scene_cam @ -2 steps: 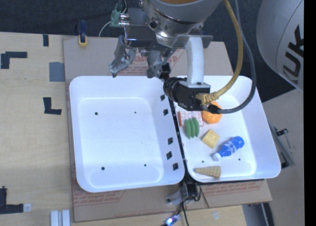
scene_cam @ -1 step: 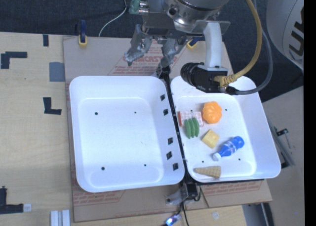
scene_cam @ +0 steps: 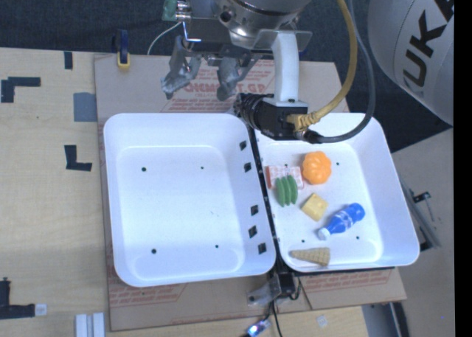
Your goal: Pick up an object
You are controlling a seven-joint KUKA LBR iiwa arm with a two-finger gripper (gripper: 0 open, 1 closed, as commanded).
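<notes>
My gripper (scene_cam: 200, 83) hangs above the far edge of the left bin (scene_cam: 118, 181), fingers apart with nothing between them. The right bin (scene_cam: 383, 173) holds the objects: an orange fruit (scene_cam: 316, 167), a green ridged vegetable (scene_cam: 286, 191), a red-and-white packet (scene_cam: 283, 175), a yellow cheese wedge (scene_cam: 314, 206), a blue bottle with a white cap (scene_cam: 341, 220) and a tan cone (scene_cam: 310, 256). All lie well to the right of the gripper and nearer the camera.
A black cable unit with a yellow hose (scene_cam: 276, 118) sits over the far end of the divider between the bins. The bins rest on a cardboard sheet (scene_cam: 147, 85) on the wooden bench (scene_cam: 44, 210). A yellow clamp (scene_cam: 122, 59) stands at the sheet's far left corner.
</notes>
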